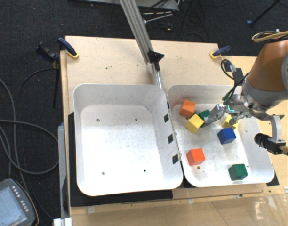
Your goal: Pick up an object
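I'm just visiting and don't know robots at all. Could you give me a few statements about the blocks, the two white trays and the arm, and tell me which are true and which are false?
1. All the coloured blocks lie in the right-hand shallow white bin. True.
2. The blue cube sits in the left-hand shallow white bin. False: it lies in the right-hand bin, beside the arm's two-finger gripper.
3. Two orange cubes are there, one near the bin's top edge and one lower down. True.
4. The dark green cube is stacked on the yellow cube. False: it sits alone near the bin's lower right corner.
5. The gripper is low among the blocks near the yellow cube. True.
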You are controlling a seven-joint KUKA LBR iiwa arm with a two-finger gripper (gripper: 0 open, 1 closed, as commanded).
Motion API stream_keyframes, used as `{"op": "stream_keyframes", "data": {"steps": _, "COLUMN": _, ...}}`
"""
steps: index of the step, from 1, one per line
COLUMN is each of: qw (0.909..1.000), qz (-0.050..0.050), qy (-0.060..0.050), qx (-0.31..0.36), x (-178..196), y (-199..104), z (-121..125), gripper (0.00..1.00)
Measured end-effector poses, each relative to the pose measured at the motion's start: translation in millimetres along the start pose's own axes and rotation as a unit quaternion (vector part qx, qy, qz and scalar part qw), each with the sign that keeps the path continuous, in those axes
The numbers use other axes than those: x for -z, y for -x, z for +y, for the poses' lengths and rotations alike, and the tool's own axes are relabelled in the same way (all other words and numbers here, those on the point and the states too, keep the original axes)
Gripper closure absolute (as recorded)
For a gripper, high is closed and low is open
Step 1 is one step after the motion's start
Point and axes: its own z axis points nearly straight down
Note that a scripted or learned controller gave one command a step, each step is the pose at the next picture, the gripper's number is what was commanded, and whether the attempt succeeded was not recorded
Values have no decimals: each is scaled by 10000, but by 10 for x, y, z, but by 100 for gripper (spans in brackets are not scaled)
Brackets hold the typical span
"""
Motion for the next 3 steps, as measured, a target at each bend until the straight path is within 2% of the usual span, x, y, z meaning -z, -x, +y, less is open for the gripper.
{"op": "stream_keyframes", "data": {"steps": 1, "qw": 10000, "qz": -5, "qy": 22, "qx": -9, "x": 24, "y": 2, "z": 10, "gripper": 0}}
{"op": "stream_keyframes", "data": {"steps": 2, "qw": 10000, "qz": -6, "qy": 5, "qx": -17, "x": -445, "y": 80, "z": 25, "gripper": 0}}
{"op": "stream_keyframes", "data": {"steps": 3, "qw": 10000, "qz": -14, "qy": 44, "qx": -2, "x": -730, "y": 83, "z": 39, "gripper": 0}}
